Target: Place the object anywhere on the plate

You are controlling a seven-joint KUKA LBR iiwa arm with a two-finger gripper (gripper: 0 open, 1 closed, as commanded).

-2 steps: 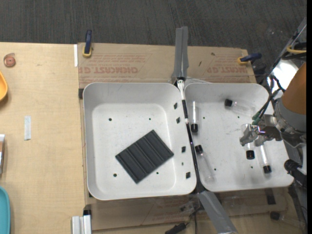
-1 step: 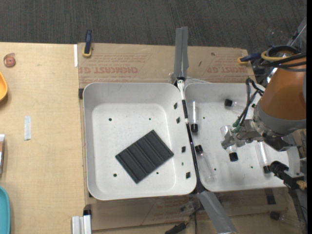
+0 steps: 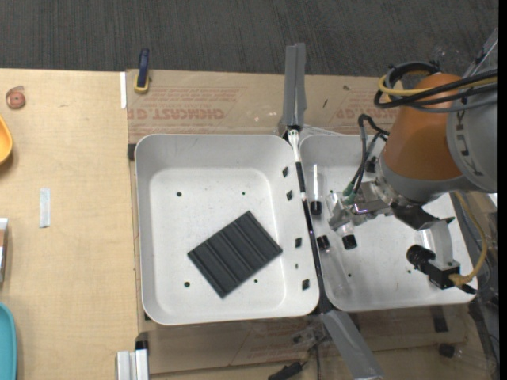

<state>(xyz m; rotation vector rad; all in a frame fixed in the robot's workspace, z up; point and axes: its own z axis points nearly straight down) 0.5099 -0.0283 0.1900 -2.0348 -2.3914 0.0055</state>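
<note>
Far above and to the left of the claw [image 3: 348, 212], dark grey ribbed carpet [image 3: 198, 18] runs along the top. Left of the claw lies the pale wooden surface [image 3: 67, 157], with brown printed cardboard [image 3: 206, 105] spread over it, and a blue clamp [image 3: 142, 68] grips the cardboard's upper edge.

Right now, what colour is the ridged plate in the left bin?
Dark grey, nearly black, plate, seen in the camera view.

Your arm [image 3: 463, 145] is grey with a fat orange band [image 3: 420, 137], yellow and black cables [image 3: 412, 85] looped on top, and a metal hand [image 3: 348, 210] with black fittings.
</note>
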